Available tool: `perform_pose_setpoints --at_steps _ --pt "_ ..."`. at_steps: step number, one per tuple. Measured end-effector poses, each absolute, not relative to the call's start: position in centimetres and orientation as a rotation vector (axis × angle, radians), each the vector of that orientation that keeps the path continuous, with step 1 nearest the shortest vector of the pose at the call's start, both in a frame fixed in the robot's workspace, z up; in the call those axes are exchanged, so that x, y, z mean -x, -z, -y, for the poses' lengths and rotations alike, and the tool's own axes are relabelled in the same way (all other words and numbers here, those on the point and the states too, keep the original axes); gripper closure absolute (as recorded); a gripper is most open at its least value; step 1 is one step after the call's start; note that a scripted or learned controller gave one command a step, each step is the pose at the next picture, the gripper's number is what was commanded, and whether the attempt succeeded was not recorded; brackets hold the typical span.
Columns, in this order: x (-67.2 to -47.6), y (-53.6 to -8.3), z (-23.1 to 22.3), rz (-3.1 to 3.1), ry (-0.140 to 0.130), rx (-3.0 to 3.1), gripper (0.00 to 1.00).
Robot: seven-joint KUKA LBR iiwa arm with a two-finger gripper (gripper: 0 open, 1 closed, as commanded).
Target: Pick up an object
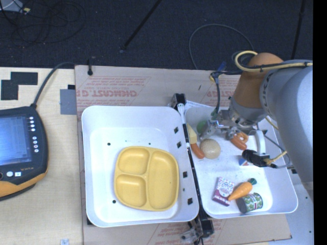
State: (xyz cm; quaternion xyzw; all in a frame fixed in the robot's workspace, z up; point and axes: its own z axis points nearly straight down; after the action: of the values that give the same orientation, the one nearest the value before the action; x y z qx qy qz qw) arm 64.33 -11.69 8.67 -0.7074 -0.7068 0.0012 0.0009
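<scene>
Objects sit in the right bin (278, 185), and a pale ball (210, 148) near that bin's middle serves to place them. Just beside the ball, toward the view's left, lies a small orange piece (196, 151). Above the piece is a pale yellow thing (191, 134) against the bin wall. Up and left of the ball a green piece (203, 125) shows, partly hidden. Below and right of the ball a maroon packet (223, 190) lies flat, with a carrot (240, 189) touching its right edge and a green can (250, 202) on its side just under the carrot. Right of the ball, near it, rests another orange thing (238, 140), too blurred to name. The gripper (226, 128) hangs low just above and right of the ball, close over that orange thing. Whether it is open or closed I cannot tell, and nothing can be seen held in it. Well left of the ball, the left bin (99, 124) holds a yellow divided plate (147, 177). Farther left still, a pendant (18, 144) with a lit screen lies on the bench.
</scene>
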Motion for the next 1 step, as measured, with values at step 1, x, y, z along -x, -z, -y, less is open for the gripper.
perform_pose_setpoints --at_steps 1 --pt "-64.3 -8.83 9.06 2.225 -0.017 2.23 0.0"
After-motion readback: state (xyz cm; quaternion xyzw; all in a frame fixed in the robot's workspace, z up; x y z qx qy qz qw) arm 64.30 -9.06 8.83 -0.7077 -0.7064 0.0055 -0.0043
